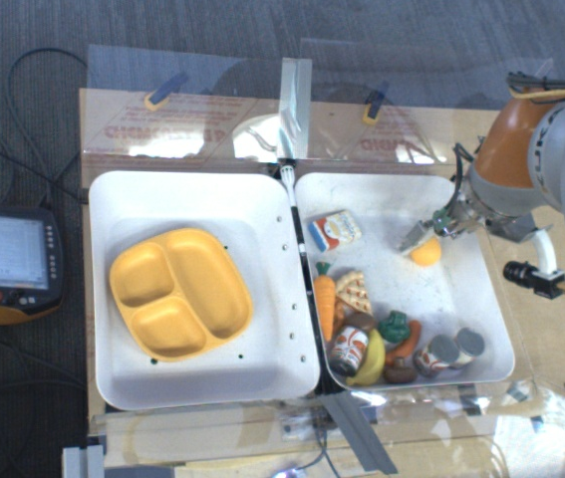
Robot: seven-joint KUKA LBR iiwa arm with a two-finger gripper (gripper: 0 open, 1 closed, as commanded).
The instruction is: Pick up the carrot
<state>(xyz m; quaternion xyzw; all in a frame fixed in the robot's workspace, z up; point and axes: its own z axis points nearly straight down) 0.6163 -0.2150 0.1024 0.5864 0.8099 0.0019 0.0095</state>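
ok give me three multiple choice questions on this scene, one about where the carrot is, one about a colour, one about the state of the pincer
1. Where does the carrot lie?
A. on the yellow tray
B. in the right bin, along its left wall
C. on the bench outside both bins

2. What colour is the divided tray in the left bin?
A. yellow
B. green
C. red

3. How does the pincer stand to the carrot?
A. shut on it and lifted
B. touching its tip
C. apart from it, over the upper right of the right bin, near a small yellow-orange piece

Answers:
1. B, the carrot sits lengthwise against the wall next to the divider.
2. A, the three-compartment tray is plainly yellow.
3. C, bare bin floor lies between the pincer and the carrot.
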